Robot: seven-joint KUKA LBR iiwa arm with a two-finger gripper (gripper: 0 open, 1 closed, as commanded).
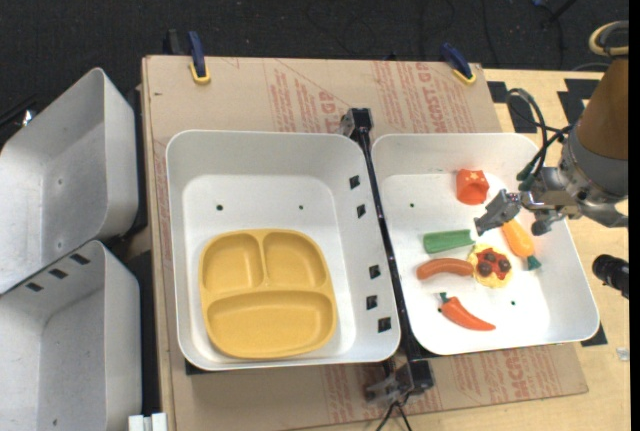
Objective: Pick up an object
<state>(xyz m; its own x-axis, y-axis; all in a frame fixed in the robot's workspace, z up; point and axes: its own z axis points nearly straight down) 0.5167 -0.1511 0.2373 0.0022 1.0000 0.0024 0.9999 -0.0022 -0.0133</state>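
My gripper (517, 217) hangs over the right side of the right bin (560, 314), reaching in from the right. Its fingers stand open, and one dark finger (496, 213) points left. An orange carrot (518, 240) lies just below the fingers, not held. Around it lie a red pepper (472, 186), a green piece (447, 241), a reddish sausage (445, 268), a yellow piece with dark spots (491, 265) and a red chili (466, 314).
The left bin (190, 169) holds a yellow divided tray (266, 292). A black divider (378, 239) runs between the two bins. Two more white bins (60, 179) stand off the bench at the left. Cables trail near the arm at the right.
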